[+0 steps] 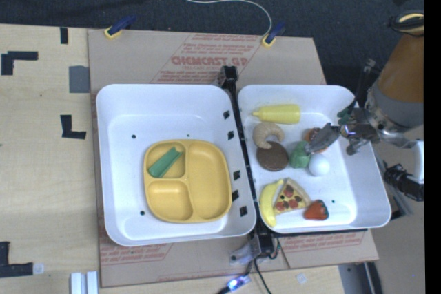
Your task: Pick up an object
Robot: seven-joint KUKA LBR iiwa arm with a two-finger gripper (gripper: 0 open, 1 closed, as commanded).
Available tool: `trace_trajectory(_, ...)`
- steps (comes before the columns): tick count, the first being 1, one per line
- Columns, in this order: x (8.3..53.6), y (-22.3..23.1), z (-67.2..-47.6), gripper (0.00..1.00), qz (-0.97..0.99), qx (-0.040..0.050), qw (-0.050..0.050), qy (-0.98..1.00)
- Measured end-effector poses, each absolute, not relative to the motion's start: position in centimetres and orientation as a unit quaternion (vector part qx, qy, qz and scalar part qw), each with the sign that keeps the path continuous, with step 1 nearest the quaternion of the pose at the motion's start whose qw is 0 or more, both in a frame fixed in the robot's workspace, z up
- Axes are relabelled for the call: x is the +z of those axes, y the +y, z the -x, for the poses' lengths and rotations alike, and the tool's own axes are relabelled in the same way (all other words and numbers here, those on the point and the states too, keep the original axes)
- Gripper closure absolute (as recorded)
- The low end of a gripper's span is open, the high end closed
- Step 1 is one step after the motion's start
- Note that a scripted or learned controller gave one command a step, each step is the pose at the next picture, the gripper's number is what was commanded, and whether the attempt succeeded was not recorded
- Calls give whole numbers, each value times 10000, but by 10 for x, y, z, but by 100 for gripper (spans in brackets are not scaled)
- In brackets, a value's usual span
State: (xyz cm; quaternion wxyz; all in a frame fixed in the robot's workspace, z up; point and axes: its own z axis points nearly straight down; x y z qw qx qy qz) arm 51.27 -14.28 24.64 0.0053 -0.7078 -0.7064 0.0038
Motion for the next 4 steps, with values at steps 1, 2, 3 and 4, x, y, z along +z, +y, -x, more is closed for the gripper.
trace_trajectory(1, 252, -143, -515, 0, 7068, 7, 8, -7074)
trace_trajectory(2, 207, -144, -510, 0, 7069, 20, 26, -7073)
trace_trajectory(3, 147, -139, -500, 0, 7069, 24, 38, -7073)
trace_trajectory(4, 94, -131, -490, 0, 7068, 23, 39, -7074)
